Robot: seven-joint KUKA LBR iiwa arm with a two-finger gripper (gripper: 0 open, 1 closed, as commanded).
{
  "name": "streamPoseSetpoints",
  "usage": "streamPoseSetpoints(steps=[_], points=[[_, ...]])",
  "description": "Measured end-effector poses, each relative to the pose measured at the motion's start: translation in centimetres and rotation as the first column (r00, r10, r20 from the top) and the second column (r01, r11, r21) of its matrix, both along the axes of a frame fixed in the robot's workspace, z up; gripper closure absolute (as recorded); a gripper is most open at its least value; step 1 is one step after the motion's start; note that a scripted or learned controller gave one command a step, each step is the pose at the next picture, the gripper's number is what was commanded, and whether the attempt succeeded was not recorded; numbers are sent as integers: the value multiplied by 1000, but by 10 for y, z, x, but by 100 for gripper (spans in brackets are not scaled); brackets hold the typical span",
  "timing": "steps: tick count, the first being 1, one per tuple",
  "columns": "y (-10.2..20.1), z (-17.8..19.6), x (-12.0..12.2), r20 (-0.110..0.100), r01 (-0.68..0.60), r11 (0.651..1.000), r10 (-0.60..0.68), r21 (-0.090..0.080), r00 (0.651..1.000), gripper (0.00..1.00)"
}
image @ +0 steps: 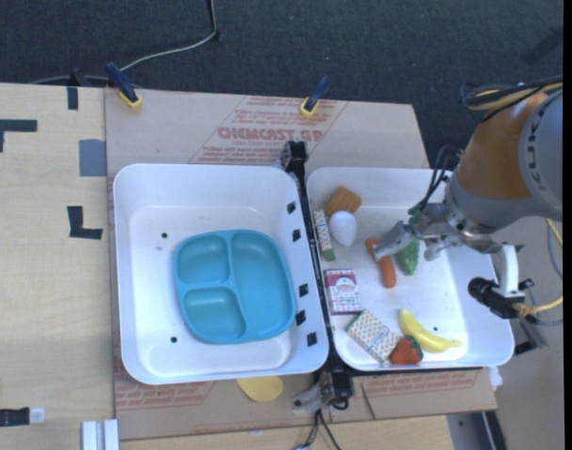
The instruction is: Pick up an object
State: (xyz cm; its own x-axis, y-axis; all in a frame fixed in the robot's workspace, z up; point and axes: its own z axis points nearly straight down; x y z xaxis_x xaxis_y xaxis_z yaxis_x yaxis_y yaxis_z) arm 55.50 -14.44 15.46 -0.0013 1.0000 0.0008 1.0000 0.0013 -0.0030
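Hovering gripper [405,242] — green object [409,257] just beneath, carrot [387,271] beside

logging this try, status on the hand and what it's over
Hand low in right bin, over carrot and green vegetable. No visible grasp. White egg close by.

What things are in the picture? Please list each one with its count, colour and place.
bins: 2, white, side by side on the bench
tray: 1, blue, three compartments, left bin
egg: 1, white, right bin, far side
carrot: 1, orange, right bin, middle
green item: 1, right bin, at the gripper
banana: 1, yellow, right bin, near side
strawberry: 1, red, beside banana
clamps: 2, yellow and blue, far board edge
gripper: 1, grey, over right bin
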Motion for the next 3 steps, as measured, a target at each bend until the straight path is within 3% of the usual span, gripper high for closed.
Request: streamPoseSetpoints(steps=[1,2,3], points=[[19,-68,16,4,1,1000,-1,-2,1000,0],[18,-59,16,7,2,1000,-2,-5,1000,100],[74,30,-4,3,-1,1000,1,0,1000,100]])
